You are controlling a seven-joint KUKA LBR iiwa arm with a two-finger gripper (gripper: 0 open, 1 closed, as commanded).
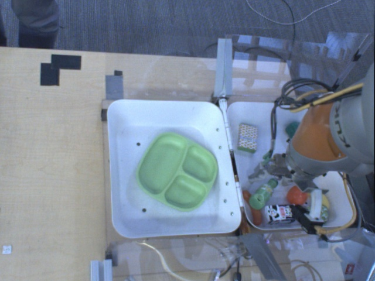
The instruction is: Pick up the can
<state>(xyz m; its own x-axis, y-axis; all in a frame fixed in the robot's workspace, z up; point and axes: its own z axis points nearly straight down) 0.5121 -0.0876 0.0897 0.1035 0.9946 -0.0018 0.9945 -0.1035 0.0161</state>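
Gripper [275,167] state cannot be told, as it is seen low over the right bin [350,206] among clutter, while the can [278,213], black-and-white patterned, is seen lying on its side near that bin's front edge, beside a green bottle [263,191].

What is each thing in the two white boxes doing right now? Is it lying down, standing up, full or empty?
green tray: lying flat in the left bin, its compartments bare.
patterned box: lying flat in the right bin, apart from the rest.
green bottle: on its side.
black-and-white carton: on its side.
gripper: low over the right bin, beside the bottle; grip unclear.
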